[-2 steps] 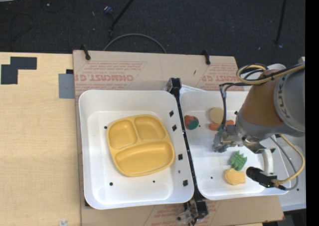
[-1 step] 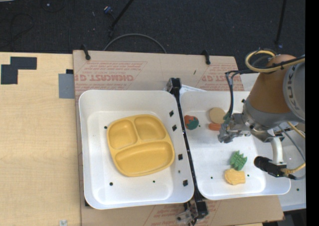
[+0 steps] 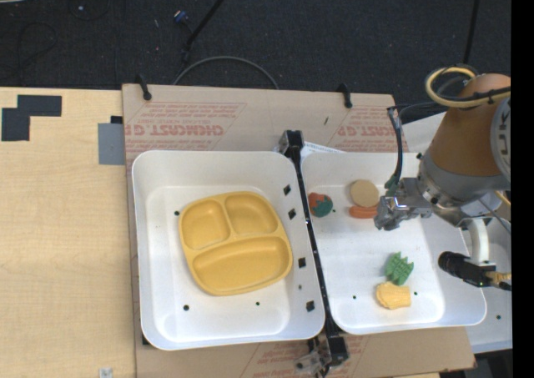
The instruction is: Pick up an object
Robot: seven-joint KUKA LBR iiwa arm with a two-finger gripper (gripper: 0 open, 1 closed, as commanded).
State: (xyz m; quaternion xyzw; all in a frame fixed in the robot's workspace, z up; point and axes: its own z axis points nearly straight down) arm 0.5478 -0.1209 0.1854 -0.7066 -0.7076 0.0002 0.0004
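Nothing is yet seen lifted: the gripper (image 3: pixel 389 214) is positioned low in the right bin (image 3: pixel 467 305), just beside the orange stick (image 3: pixel 363 212) and tan disc (image 3: pixel 364 193), right of centre. Its hold cannot be told.

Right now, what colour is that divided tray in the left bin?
Yellow. The divided tray shows plainly in the camera view, lying in the white left bin.
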